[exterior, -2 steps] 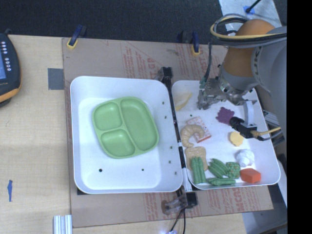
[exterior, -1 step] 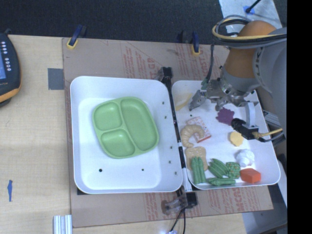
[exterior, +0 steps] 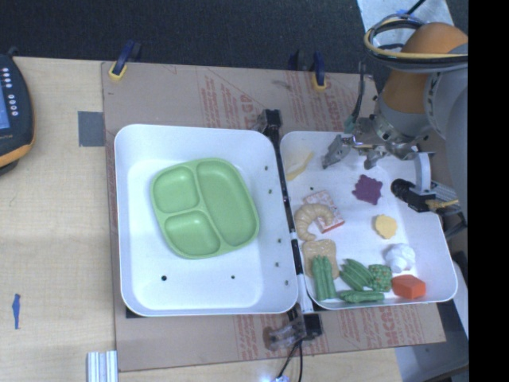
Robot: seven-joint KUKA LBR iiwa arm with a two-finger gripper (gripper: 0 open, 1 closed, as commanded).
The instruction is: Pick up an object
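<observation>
Gripper (exterior: 355, 154) hangs over the right bin's (exterior: 440, 228) far end — fingers spread wide, holding nothing; purple piece (exterior: 367, 189) lies just nearer.

— What does the robot arm (exterior: 445, 94) look like?
— It is big and grey, with a round orange band (exterior: 421, 62) near the top.
— And at its end?
— A small grey metal gripper (exterior: 354, 153) with thin black cables looping round the arm.
</observation>
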